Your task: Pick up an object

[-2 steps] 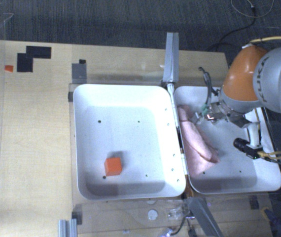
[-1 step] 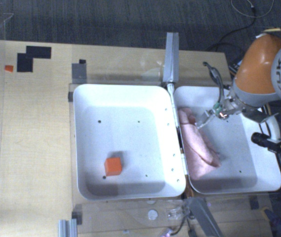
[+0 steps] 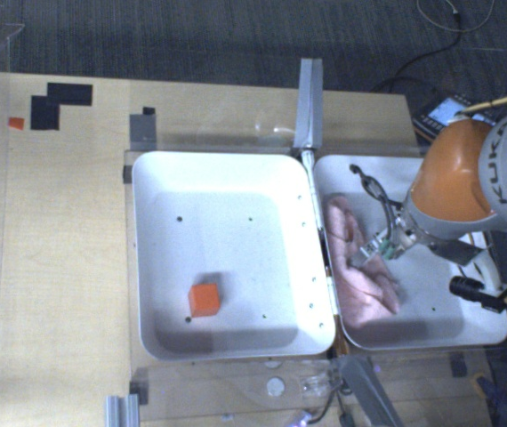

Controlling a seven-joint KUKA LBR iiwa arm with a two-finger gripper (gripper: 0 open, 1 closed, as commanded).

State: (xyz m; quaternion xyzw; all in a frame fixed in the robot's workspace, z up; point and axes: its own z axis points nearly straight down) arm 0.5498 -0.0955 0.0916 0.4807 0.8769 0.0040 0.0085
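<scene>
A crumpled pink cloth lies along the left side of the right bin. My gripper hangs low over the cloth's right edge, reaching in from the right under the orange wrist band. Its tips sit right at the fabric, and I cannot tell whether any cloth lies between them. An orange block rests at the front left of the left bin, far from the gripper.
A thin dark wire-like thing lies at the back of the right bin. A grey upright post stands behind the divide between the bins. Black and orange markers sit on the bench at the far left.
</scene>
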